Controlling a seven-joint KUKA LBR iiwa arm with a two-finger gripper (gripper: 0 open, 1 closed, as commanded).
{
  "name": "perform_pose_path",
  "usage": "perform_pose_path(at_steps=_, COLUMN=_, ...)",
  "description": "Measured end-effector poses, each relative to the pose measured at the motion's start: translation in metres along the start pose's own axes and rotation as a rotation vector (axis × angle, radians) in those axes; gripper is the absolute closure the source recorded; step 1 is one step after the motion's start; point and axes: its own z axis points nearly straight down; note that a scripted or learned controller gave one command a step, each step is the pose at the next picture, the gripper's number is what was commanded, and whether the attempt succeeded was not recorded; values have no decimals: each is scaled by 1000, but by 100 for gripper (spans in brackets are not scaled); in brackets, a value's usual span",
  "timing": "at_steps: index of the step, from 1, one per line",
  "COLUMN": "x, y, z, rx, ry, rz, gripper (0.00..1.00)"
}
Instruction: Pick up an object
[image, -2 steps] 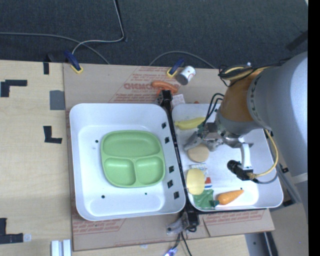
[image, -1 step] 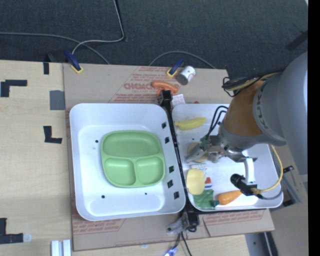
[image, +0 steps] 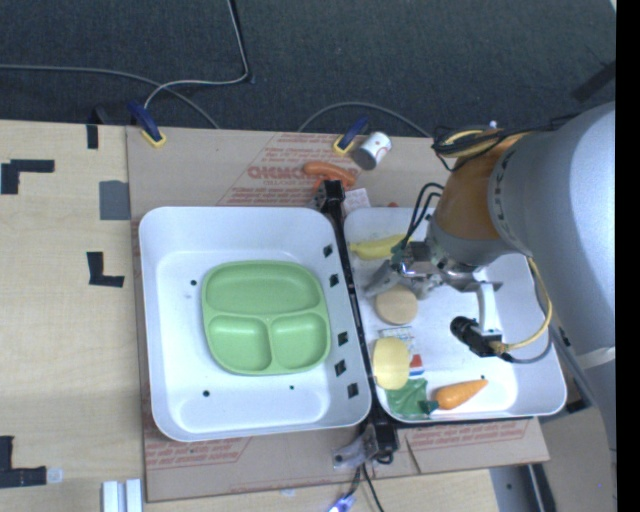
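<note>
The right bin (image: 520, 395) holds several small toy foods: a yellow banana-like piece (image: 374, 247) at the back, a tan round piece (image: 397, 306) in the middle, a pale yellow block (image: 391, 362), a green leafy piece (image: 407, 401) and an orange carrot (image: 460, 394) at the front. My gripper (image: 408, 271) hangs low over the bin's back left part, between the banana piece and the tan round piece. The wrist and orange band (image: 468, 205) cover its upper part.
The left bin (image: 170, 300) holds a green divided plate (image: 266, 315). An orange object (image: 329, 171) and a small white cylinder (image: 370, 150) lie on the cardboard behind the bins. Cables run across the dark floor at the top.
</note>
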Motion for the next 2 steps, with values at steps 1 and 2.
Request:
perform_pose_path(at_steps=1, x=1, y=-30, z=0, rx=0, ry=-1, rz=0, gripper=0)
perform_pose_path(at_steps=2, x=1, y=-30, z=-10, rx=1, ry=-1, rz=0, gripper=100)
